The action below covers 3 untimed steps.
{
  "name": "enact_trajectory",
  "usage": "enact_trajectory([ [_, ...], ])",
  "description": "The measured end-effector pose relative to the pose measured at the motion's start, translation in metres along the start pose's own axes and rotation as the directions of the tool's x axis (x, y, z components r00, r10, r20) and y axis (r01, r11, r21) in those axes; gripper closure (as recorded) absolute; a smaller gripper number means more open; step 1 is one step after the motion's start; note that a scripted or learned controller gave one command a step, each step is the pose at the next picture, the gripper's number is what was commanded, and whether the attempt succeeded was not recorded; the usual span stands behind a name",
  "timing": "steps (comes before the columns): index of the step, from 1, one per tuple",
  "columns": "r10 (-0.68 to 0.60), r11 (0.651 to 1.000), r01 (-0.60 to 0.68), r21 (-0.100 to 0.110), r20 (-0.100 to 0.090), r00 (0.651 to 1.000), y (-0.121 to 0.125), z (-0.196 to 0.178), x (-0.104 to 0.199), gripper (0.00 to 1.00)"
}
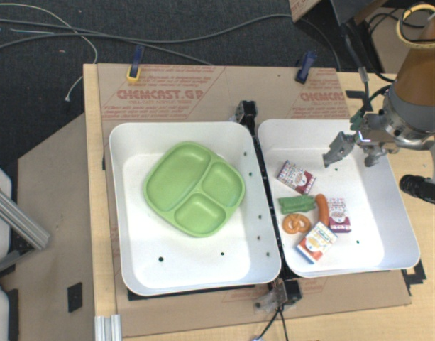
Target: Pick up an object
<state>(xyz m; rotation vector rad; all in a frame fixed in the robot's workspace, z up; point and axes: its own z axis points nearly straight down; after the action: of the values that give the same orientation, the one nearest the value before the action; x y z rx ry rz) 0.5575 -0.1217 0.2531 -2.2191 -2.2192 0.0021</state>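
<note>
Camera view shows the gripper (353, 148) over the right bin (387, 212), near its far edge and toward the far right corner. Its two fingers (338, 150) stand apart with nothing between them, so it is open and grips nothing. Behind it the grey wrist and the orange band of the arm (416, 77) rise toward the frame's right side.

Nearer the front of that bin lies a small cluster of items, all clear of the gripper. A pink-and-white carton (296, 177) lies closest to it, tilted, by the bin's left wall. Just in front of it lies a green pod (296, 204), and beside the pod's right end an orange sausage (322, 209) stands lengthwise, touching or nearly touching it. A pretzel (296, 224) lies just in front of the pod. A small purple-and-white box (338, 215) lies right of the sausage. An orange-and-white box (316, 244) lies nearest the front edge, tilted.

The left bin (132, 254) holds a green divided plate (194, 187) near its middle, turned at an angle, with three compartments. Both bins rest on a cardboard sheet (203, 91) printed in red, held at its far edge by two clamps (135, 64).
</note>
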Motion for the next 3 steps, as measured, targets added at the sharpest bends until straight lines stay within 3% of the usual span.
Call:
enact_trajectory([
  [1, 0.000, 1.000, 0.000, -0.002, 0.000, 1.000, 0.001, -0.001, 0.000, 0.00],
  [3, 0.000, 1.000, 0.000, 0.003, -0.002, 1.000, 0.007, 0.117, 0.005, 0.00],
])
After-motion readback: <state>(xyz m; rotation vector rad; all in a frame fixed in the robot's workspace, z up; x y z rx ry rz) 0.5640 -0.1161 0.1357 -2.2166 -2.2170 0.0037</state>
